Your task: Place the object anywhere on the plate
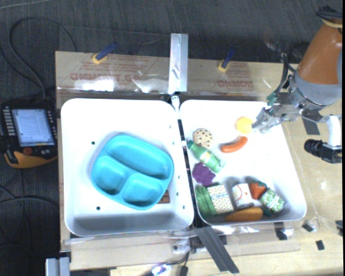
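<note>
A blue three-compartment plate (132,171) lies in the left bin (80,154). The right bin (293,171) holds small toy foods: a yellow lemon-like piece (243,123), an orange sausage (234,145), a speckled cookie (203,135), a green bottle (206,156) and purple grapes (203,174). My gripper (263,123) hangs over the right bin's far right part, just right of the yellow piece and close to it. Nothing is visible between the fingers.
Along the right bin's front wall lie a green-and-white carton (216,199), a small can (241,193), a green packet (272,201) and an orange carrot-like piece (244,214). A teach pendant (26,132) sits left of the bench. Taped plastic covers the back board (126,73).
</note>
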### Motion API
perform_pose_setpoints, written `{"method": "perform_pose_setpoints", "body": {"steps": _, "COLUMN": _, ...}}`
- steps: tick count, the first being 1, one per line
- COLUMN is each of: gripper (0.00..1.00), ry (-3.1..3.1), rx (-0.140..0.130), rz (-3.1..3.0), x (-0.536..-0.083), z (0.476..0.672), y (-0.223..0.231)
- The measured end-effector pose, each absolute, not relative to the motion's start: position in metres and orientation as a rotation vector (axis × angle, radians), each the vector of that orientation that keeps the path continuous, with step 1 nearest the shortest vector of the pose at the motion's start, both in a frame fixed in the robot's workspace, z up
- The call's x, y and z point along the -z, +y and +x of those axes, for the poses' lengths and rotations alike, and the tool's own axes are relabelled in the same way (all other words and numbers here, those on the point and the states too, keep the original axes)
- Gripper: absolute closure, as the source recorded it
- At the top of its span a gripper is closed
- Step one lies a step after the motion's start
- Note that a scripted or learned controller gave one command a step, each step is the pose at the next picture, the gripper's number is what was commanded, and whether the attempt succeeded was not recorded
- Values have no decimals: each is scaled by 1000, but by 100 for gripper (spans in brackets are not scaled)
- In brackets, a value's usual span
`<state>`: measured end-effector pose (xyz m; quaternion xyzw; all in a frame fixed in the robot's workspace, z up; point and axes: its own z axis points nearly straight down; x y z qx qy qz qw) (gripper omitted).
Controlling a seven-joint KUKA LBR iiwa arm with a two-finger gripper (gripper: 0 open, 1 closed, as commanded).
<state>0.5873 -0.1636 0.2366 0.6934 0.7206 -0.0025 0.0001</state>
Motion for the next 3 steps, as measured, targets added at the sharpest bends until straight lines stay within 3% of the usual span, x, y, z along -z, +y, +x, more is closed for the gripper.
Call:
{"method": "perform_pose_setpoints", "body": {"steps": 1, "gripper": 100, "ry": 2516, "rx": 2, "rz": 1885, "x": -244, "z": 524, "y": -73}}
{"method": "perform_pose_setpoints", "body": {"steps": 2, "gripper": 100, "ry": 2313, "rx": 5, "rz": 2129, "x": -216, "z": 552, "y": 12}}
{"method": "perform_pose_setpoints", "body": {"steps": 3, "gripper": 100, "ry": 2002, "rx": 9, "rz": 2425, "x": -182, "z": 559, "y": 95}}
